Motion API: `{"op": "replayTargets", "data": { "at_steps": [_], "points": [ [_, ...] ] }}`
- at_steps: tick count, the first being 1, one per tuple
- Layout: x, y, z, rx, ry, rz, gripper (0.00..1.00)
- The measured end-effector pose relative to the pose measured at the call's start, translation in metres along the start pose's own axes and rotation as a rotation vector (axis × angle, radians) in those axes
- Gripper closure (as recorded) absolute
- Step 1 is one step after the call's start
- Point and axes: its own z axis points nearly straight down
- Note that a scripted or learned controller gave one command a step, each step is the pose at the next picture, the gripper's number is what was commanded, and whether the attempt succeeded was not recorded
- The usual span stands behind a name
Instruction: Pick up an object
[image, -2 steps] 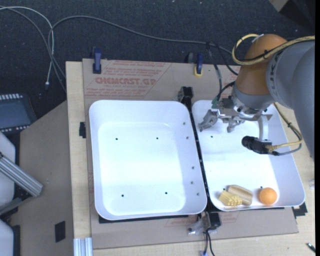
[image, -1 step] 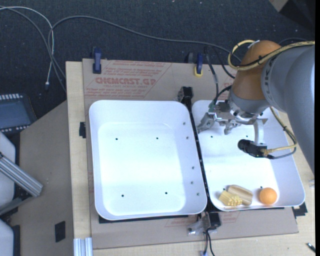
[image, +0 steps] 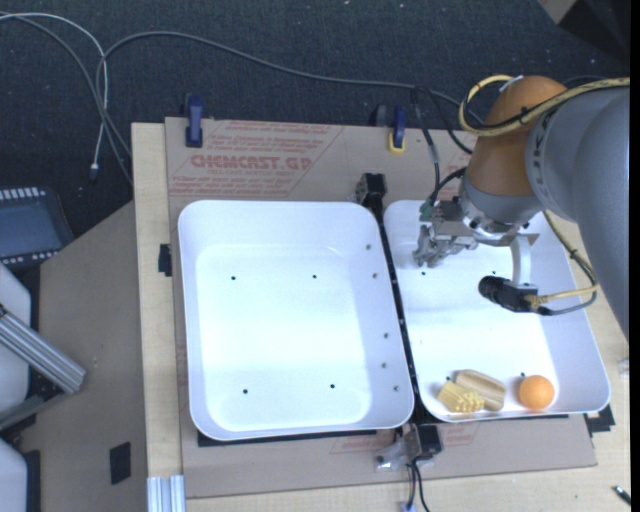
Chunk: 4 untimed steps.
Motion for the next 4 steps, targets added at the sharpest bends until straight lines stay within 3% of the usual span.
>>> {"op": "replayTargets", "data": {
  "at_steps": [1,3,4],
  "points": [
    [-0.004,0.006,-0.061,-0.004,-0.001,0.0,1.0],
    [-0.001,0.009,-0.14,-0.002,-0.001,0.0,1.0],
    [0.051,-0.011,-0.135,0.002,0.001,-0.004,1.0]
  ]
}}
